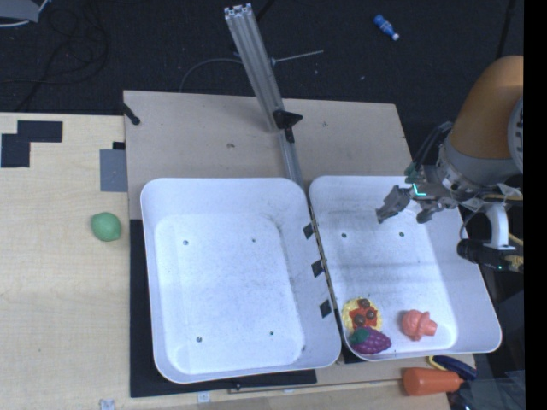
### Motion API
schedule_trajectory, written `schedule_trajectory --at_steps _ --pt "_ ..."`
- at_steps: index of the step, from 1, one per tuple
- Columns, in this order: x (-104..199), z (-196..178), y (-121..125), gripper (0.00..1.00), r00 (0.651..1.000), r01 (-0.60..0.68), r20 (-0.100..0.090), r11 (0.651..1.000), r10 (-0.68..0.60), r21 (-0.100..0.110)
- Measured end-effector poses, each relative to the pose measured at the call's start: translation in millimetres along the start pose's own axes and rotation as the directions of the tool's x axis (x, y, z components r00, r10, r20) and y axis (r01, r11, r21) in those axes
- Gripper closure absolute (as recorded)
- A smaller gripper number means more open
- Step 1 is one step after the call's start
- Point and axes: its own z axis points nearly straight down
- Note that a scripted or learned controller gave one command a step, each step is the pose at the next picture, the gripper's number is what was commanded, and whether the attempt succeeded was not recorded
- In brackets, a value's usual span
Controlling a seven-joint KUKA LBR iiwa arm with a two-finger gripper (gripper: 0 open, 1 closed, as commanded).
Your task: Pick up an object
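pincer fingers unclear, arm cut off rt

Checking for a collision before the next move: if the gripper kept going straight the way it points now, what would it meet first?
Probably the bare floor of the right bin: the gripper points down-left over it, well short of the toys; depth is unclear.

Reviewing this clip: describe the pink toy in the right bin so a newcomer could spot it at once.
Start at the right bin of the two white bins. Go to its near edge, where two toys lie apart from each other. The pink toy is the right-hand one, a small salmon-pink lump of one colour, while its neighbour, the purple and yellow toy, is multicoloured.
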Motion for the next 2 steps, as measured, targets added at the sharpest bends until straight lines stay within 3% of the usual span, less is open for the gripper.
schedule_trajectory --at_steps 1,2 --pt "0.0 0.1 0.0 0.00 1.000 0.000 0.000 1.000 0.000 0.000" --pt "8.6 49.9 3.2 0.00 1.000 -0.001 -0.001 1.000 0.001 0.004"
